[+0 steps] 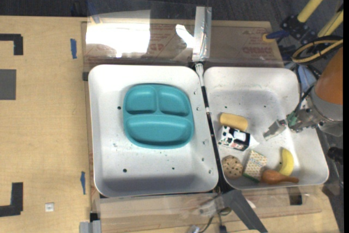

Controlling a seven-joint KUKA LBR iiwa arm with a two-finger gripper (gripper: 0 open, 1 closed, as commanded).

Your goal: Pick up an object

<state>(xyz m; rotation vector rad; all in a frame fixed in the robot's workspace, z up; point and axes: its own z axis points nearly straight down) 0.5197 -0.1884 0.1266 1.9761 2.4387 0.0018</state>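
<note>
Right bin (256, 82) stock, from the near rim back: toy carrot (277, 176), banana (287, 161) just below-left of the claw (274, 129), likely light, stiff, slick, best pinched mid-curve; cookie (232, 166), cow-print block (234, 138); claw spread: cannot tell.

1. A robotics lab is suggested by two white bins (103, 133) set on a wooden surface (43, 117).
2. Blue tape marks (73, 48) and cables (316, 49) are seen beside the bins.
</note>
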